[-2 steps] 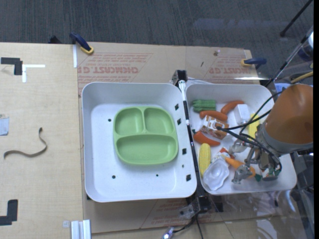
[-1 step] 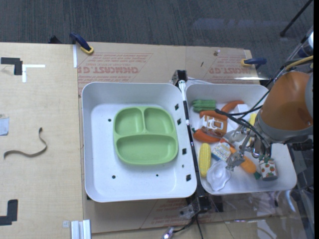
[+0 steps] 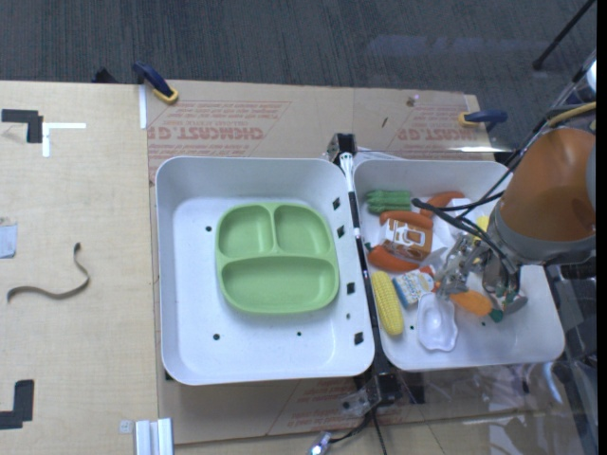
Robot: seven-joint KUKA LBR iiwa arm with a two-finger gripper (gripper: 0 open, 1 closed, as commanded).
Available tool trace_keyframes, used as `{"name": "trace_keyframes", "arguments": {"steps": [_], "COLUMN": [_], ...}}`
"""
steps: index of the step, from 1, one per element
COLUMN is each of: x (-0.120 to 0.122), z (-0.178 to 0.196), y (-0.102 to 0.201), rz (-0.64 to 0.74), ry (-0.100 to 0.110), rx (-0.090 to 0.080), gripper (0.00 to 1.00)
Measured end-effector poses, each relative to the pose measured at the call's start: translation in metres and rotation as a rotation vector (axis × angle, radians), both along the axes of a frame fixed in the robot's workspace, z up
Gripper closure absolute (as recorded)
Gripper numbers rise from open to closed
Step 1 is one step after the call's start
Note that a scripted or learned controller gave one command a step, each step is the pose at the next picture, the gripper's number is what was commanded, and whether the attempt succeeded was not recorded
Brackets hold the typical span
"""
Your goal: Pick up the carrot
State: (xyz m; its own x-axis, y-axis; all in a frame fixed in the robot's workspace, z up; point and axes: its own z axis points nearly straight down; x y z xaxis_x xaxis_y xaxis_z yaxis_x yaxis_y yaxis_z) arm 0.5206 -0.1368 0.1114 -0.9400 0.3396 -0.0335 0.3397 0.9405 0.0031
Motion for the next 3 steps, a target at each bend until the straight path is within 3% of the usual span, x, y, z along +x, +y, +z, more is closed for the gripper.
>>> {"name": "trace_keyframes", "arguments": {"steps": [1,2,3], "x": [0.000,0.001,0.003], "z": [0.000,0.009,0.018], "y": [0.000,0.000,0.000], "rz": [0.000,0.002,0.004], "ry": [0.000,-0.003,-0.005], "rx": [0.000,-0.001,-0.002], "gripper": [0.00,1.00,1.00]}}
